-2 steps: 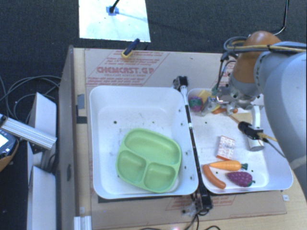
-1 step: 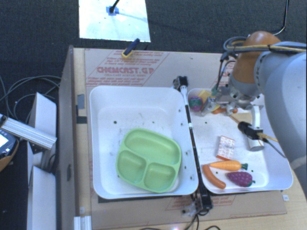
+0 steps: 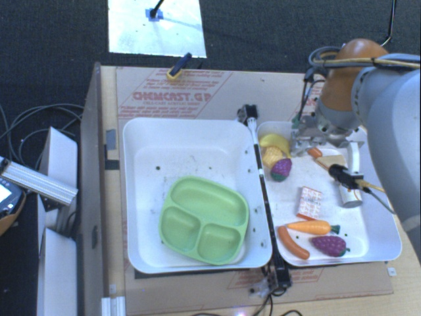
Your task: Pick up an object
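Clearly, your arm reaches in from the right, and the gripper (image 3: 306,145) sits low over the far part of the right bin (image 3: 389,245). Whether it is apart or together, you cannot tell from this view; the wrist body covers its end. Nothing can be seen held by it, so you should treat the pick as not yet done.

No single object is named in the task, so any toy in the right bin can serve. Just left of the gripper a yellow fruit (image 3: 274,141) lies against the far wall, and next to it on the near side are a yellow-orange piece (image 3: 272,157) and a pink-purple fruit (image 3: 281,168), the three close together by the dividing wall. A small orange piece (image 3: 316,153) lies just beside the gripper on its near side. My judgement is that the gripper is placed here because this far corner holds the densest group, so a descent has a good chance to meet something.

Further toward you lie a small patterned box (image 3: 310,202), a carrot (image 3: 310,227), a sausage (image 3: 293,242) and a dark purple berry (image 3: 329,245), well apart from the gripper. The left bin (image 3: 131,176) holds a green divided plate (image 3: 204,220).

Be careful: the round fruits may roll, and the walls beside them leave little room.
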